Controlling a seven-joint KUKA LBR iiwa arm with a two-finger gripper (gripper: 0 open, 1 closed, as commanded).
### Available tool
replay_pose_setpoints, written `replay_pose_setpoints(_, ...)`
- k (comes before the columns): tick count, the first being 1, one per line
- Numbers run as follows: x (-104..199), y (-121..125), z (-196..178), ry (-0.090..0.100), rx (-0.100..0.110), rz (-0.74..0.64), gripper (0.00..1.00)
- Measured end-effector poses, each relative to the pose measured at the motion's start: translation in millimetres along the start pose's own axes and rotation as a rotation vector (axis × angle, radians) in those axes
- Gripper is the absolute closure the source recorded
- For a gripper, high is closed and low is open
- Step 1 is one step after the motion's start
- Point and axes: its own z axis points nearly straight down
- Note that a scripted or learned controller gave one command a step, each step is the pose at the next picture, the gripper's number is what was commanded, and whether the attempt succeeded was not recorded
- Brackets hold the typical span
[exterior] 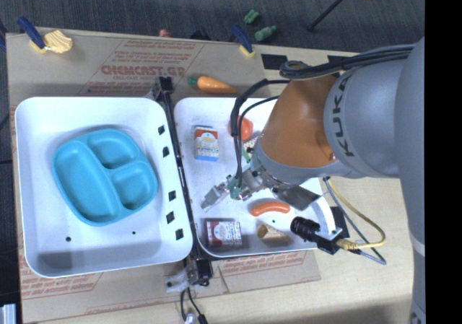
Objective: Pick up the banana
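Note:
My gripper (220, 193) hangs low over the middle of the right white bin (189, 110), pointing toward the divider between the bins. The grey arm with its orange band (299, 131) reaches in from the right and covers much of that bin's right half. Nothing yellow or banana-shaped lies around the gripper tip. The closest items to it are an orange-red sausage (268, 208) just to its right and a small white and orange carton (206, 143) beyond it.
The right bin also holds a dark red box (222, 232), a brown bread-like piece (273, 232) and a red item (246, 128) partly under the arm. A blue divided tray (105, 174) lies in the left bin (36, 171). A carrot (214, 85) rests on the cardboard behind the bins.

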Motion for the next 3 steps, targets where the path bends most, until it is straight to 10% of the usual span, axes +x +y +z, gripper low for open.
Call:
replay_pose_setpoints(1, -19, 76, 0, -0.004, -0.003, -0.316, 0.0)
replay_pose_setpoints(2, -15, 132, -17, -0.004, -0.003, -0.305, 0.0)
replay_pose_setpoints(3, 24, 76, 0, -0.002, -0.001, -0.522, 0.0)
